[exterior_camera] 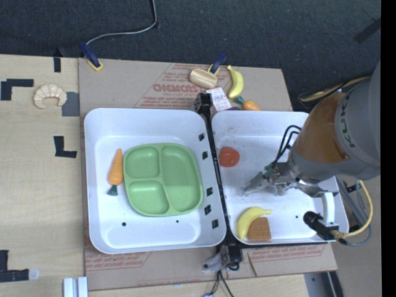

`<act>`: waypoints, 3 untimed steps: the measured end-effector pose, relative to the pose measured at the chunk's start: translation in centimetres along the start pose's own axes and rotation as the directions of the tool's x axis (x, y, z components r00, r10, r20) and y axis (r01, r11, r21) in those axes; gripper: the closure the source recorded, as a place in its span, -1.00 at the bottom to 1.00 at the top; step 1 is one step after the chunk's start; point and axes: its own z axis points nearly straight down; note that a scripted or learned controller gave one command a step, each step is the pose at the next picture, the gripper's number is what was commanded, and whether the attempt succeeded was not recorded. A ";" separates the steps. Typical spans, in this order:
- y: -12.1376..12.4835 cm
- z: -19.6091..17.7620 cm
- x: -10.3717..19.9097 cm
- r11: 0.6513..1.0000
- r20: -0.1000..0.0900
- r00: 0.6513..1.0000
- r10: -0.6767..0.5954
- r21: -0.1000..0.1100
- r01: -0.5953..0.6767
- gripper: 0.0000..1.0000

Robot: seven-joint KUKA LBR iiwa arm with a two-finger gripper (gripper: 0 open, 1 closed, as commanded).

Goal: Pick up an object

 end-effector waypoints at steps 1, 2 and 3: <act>6.6 1.6 2.3 1.000 0.000 1.000 -0.003 -0.007 0.003 -1.00; 2.1 1.6 -3.4 1.000 0.003 1.000 0.000 -0.007 0.000 -1.00; 3.5 -7.8 -6.9 1.000 0.002 1.000 -0.001 -0.004 0.001 -1.00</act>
